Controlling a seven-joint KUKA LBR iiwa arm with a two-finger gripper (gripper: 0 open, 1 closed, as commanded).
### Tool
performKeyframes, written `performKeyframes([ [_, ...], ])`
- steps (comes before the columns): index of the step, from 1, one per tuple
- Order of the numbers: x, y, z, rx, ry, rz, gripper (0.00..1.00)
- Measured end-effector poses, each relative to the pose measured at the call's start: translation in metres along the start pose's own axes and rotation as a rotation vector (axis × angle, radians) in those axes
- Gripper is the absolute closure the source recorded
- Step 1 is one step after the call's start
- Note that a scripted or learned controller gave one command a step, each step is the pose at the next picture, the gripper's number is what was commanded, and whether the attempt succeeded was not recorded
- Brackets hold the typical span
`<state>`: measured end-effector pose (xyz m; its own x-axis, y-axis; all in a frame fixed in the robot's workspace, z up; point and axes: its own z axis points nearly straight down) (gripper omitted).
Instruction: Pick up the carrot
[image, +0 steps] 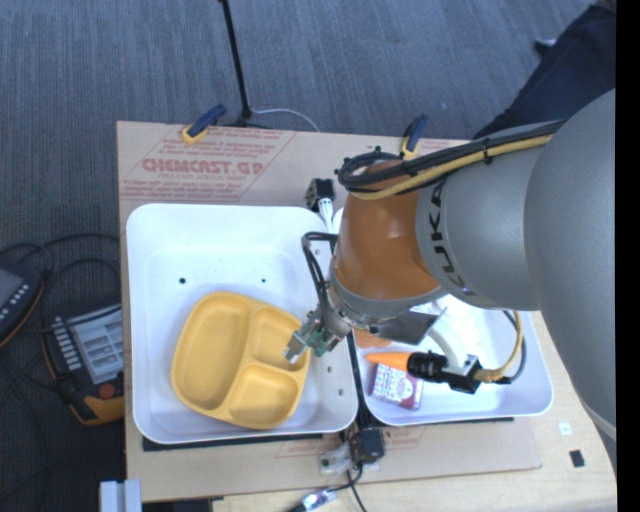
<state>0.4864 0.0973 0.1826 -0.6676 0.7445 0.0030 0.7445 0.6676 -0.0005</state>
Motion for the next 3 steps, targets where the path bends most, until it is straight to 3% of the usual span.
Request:
performKeyframes([
  [1, -0.028, 0.006, 0.000, 0.003, -0.005, 0.349, 1.00],
  [2, -0.071, -0.045, -0.001, 0.003, -0.004, -0.046, 1.00],
  [3, -0.008, -0.012, 0.000, 0.002, 0.000, -0.035, 1.00],
])
